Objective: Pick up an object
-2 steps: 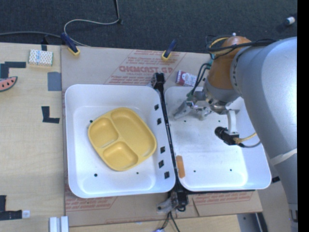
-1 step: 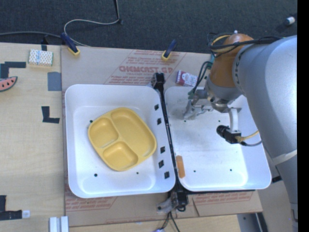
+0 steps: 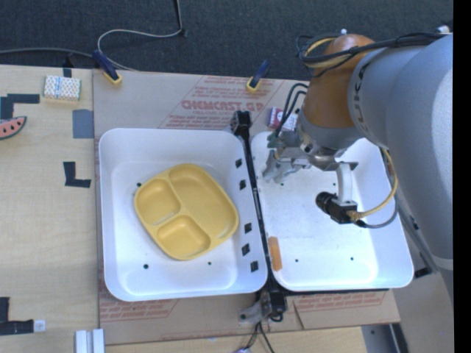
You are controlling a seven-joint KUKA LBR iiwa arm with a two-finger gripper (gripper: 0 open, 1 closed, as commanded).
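End effector (image 3: 278, 169) sits low over the right bin (image 3: 383, 271), near its upper-left corner beside the divider; finger opening cannot be told from this angle, nothing seen in its grip. Small orange object (image 3: 274, 253) lies against the right bin's left wall, well apart from it. Yellow compartment tray (image 3: 185, 210) lies in the left bin (image 3: 118, 271); the arm (image 3: 397, 87) overhangs the right bin's upper part.

I see a thick grey arm (image 3: 412, 116) with a glossy orange band (image 3: 331, 87) above the wrist, black and yellow cables (image 3: 375, 212) looping around it, and a metal gripper (image 3: 278, 164) with a black fitting alongside
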